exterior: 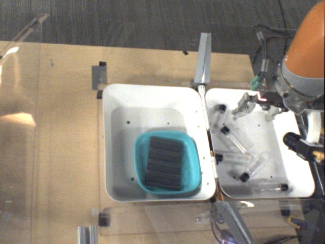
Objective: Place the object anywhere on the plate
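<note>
Two shallow white plastic bins sit side by side on a pale wooden bench [56, 151]. The left bin [117, 136] holds a square turquoise plate [190, 159] with rounded corners and a raised rim; a dark grey ridged rectangular block [164, 162] lies flat across its middle. The right bin [299, 187] contains several clear tubes with black caps [232, 139], scattered and overlapping. The metal two-finger gripper [258, 104] hangs above the right bin's far edge, its fingers spread apart and holding nothing, below the arm's orange band [309, 29].
</note>
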`<state>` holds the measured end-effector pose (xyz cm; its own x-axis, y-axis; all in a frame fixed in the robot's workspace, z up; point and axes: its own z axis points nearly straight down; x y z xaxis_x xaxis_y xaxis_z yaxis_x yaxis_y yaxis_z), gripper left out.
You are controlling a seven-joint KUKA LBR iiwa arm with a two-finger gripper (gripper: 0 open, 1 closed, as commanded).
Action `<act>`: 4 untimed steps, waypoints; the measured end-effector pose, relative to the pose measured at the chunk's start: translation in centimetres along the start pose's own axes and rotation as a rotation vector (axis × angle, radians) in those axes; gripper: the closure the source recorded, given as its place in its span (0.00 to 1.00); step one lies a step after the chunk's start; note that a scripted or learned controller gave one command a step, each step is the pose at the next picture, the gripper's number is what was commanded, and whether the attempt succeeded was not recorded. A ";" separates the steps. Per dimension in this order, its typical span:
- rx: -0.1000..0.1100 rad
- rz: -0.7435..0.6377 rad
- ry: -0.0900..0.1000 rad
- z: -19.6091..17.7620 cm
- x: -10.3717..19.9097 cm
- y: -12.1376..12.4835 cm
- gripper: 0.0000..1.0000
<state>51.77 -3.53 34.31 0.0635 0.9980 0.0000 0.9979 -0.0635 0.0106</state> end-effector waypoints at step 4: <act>-0.001 -0.266 -0.002 -1.9 -7.9 8.4 1.00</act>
<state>59.63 -11.95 36.29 -0.2012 0.9795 -0.0049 0.9795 0.2013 0.0112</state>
